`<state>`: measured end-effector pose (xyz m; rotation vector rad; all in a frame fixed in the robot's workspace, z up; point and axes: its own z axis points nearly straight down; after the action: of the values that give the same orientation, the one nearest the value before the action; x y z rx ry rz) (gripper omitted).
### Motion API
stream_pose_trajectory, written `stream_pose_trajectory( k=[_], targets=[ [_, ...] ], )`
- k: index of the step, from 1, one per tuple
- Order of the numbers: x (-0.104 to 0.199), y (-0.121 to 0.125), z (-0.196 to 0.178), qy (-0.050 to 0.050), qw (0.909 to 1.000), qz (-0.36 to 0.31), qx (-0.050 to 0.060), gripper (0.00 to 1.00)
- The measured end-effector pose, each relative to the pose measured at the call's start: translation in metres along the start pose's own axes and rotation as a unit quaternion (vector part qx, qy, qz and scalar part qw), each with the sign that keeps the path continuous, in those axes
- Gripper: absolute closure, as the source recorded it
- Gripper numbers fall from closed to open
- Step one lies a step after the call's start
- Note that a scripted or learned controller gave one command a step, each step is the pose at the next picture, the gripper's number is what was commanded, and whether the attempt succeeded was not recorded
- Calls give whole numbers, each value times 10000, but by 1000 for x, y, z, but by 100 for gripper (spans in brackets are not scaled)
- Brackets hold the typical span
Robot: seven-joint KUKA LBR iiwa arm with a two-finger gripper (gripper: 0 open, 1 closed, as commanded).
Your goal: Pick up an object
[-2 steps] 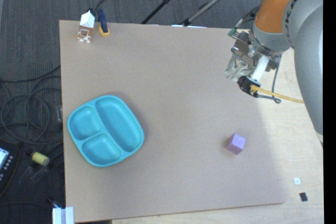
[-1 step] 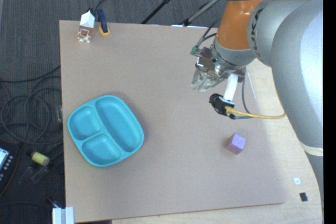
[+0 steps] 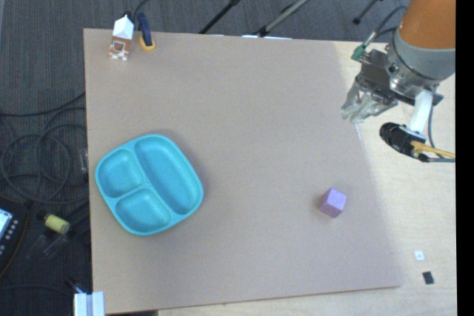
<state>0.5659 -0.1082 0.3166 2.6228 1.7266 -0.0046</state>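
Observation:
A small purple cube (image 3: 332,202) lies on the tan board (image 3: 252,122), towards its lower right. My gripper (image 3: 364,107) hangs over the board's right edge, well above and slightly right of the cube. It is open, with nothing between its fingers. The orange-banded arm (image 3: 433,4) enters from the upper right.
A blue three-compartment plate (image 3: 148,183) sits at the board's lower left. A small white and orange block (image 3: 121,37) and a blue and yellow item (image 3: 145,33) rest at the far left corner. Cables and tripod legs lie on the floor beyond the board.

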Motion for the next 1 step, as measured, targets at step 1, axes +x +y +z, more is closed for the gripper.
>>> stream_pose_trajectory(
  k=[1],
  targets=[
    [32,57,224,12,10000,-45,9,100]
  ],
)
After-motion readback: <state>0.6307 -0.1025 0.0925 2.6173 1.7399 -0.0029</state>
